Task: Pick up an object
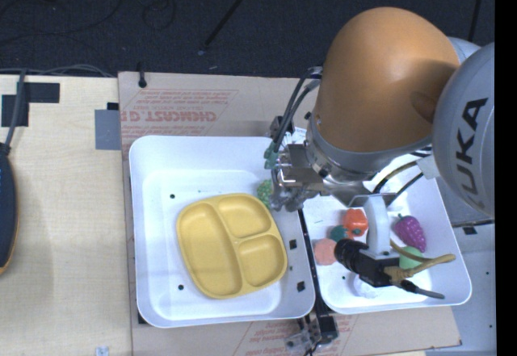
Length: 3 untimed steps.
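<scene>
From my seat, the yellow divided plate (pixel 230 245) reads as smooth moulded plastic with a soft, nearly matt sheen. Both white bins, left (pixel 149 185) and right (pixel 454 270), look like thin glossy plastic, and light catches on their rims. The sheet under them (pixel 186 104) is plain brown cardboard, matt, with red print. The bench top (pixel 56 209) looks like pale wood or a wood-pattern laminate; I cannot tell which. The arm's orange band (pixel 388 72) is polished and smooth, and its grey shell (pixel 477 136) is satin. The purple grapes (pixel 410 231) look like knobbly, shiny plastic.
</scene>
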Motion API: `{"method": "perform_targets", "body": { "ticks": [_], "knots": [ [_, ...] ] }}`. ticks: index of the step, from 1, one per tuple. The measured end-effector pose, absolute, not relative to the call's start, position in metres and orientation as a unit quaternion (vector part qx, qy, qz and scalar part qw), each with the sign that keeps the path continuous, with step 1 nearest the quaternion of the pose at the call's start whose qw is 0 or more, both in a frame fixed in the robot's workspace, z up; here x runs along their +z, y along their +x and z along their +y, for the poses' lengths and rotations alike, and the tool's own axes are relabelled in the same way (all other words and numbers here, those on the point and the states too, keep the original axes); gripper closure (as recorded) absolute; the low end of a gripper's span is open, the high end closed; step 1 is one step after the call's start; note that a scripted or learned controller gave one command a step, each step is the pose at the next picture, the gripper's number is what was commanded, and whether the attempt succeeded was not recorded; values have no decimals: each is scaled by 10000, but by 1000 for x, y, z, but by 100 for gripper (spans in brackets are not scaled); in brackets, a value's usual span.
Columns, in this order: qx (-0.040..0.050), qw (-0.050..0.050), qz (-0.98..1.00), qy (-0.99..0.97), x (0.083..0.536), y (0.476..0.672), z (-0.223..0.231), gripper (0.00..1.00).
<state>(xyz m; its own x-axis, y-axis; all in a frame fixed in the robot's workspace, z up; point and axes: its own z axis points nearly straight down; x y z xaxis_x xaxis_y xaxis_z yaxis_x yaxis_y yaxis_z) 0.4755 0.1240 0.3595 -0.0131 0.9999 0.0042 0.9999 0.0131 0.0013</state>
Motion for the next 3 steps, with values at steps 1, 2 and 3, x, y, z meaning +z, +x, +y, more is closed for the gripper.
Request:
{"method": "perform_targets", "body": {
  "ticks": [1, 2, 3],
  "knots": [
    [17, 1, -7076, -7066, 295, 570, 137, 100],
    [12, 14, -7072, -7070, 326, 525, 137, 100],
    [-18, 4, -7100, -7042, 362, 527, 244, 100]
  ]
}}
